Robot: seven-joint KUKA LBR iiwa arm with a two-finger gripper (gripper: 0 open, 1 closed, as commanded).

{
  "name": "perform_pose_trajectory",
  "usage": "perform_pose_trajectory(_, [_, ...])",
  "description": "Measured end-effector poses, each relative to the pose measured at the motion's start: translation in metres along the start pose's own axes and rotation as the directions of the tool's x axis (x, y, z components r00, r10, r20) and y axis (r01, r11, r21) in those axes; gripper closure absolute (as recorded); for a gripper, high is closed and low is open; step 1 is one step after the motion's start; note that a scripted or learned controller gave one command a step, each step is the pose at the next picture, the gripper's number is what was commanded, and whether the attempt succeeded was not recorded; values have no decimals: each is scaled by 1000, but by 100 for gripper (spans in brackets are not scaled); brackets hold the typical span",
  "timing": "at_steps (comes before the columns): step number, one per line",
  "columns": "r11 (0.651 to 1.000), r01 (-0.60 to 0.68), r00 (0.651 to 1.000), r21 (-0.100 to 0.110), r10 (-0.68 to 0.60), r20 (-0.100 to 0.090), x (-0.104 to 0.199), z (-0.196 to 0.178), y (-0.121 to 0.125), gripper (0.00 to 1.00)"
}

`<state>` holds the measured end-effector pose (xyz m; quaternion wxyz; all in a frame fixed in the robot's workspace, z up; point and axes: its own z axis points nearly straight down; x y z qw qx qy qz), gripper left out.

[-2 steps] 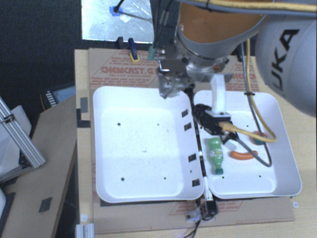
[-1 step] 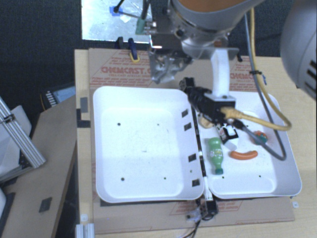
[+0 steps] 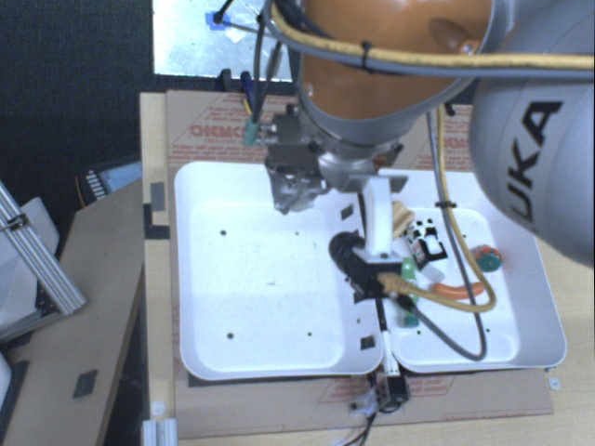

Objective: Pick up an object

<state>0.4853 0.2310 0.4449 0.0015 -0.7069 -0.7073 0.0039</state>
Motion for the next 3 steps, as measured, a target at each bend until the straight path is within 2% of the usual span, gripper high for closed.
perform_pose_trajectory(1, [1000,-4,1000,-6,4,-1,-29,39,50,100])
perform_pose_trajectory(2, [1000,6,1000,-20,-6,-10,5,-61,59,100])
perform_pose_trajectory(3, [1000,6,1000,-13,-6,-6,3,-67,59,100])
